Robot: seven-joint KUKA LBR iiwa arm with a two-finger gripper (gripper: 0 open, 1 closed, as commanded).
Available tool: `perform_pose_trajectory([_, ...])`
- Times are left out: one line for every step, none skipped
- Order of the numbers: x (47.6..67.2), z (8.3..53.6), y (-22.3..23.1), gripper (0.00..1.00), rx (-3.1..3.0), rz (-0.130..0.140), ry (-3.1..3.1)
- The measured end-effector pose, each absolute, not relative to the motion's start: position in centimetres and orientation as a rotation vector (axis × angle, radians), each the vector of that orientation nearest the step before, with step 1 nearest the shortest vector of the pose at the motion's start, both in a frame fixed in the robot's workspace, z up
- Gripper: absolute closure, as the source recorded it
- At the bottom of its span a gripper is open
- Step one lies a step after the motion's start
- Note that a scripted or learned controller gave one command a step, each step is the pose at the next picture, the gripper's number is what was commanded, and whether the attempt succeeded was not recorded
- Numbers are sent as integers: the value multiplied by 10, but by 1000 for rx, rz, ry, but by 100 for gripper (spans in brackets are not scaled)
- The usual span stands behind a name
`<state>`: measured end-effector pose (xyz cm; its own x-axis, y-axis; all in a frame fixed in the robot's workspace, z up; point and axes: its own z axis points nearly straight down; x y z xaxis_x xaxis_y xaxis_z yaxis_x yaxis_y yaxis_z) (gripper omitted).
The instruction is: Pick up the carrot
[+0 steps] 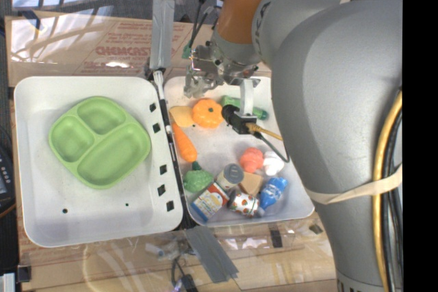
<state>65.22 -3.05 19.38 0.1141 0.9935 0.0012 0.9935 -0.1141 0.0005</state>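
Two white bins sat side by side on the bench. The left bin (27, 147) held a green plate (99, 141) with three compartments. The right bin (291, 212) held a clutter of small things.

The carrot (183, 142) lay on the floor of the right bin, close against its left wall and running roughly along it. Its far end was just beside a yellow piece (179, 114), and a pumpkin (207, 113) sat just to the right of that end. A green lump (198, 180) lay at its near end, though whether the two touched could not be told.

The gripper (198, 85) hung over the far left corner of the right bin, just beyond the pumpkin. It was apart from the carrot, which lay nearer the camera and a little to the left, with the yellow piece and the pumpkin between them. Whether the gripper was spread or clenched could not be told from this angle.

Toward the front of the right bin lay a pink ball (252, 159), a white piece (274, 164), a blue thing (272, 193), a can (230, 176) and a box (209, 203), all crowded together and well apart from the gripper.
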Motion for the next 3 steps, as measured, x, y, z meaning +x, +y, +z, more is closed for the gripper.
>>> perform_pose_trajectory([651, 192, -32, 0, -2345, 3, -2087])
perform_pose_trajectory([635, 172, -105, 0, -2227, 4, -2211])
perform_pose_trajectory([633, 91, -135, 0, -2144, 3, -2292])
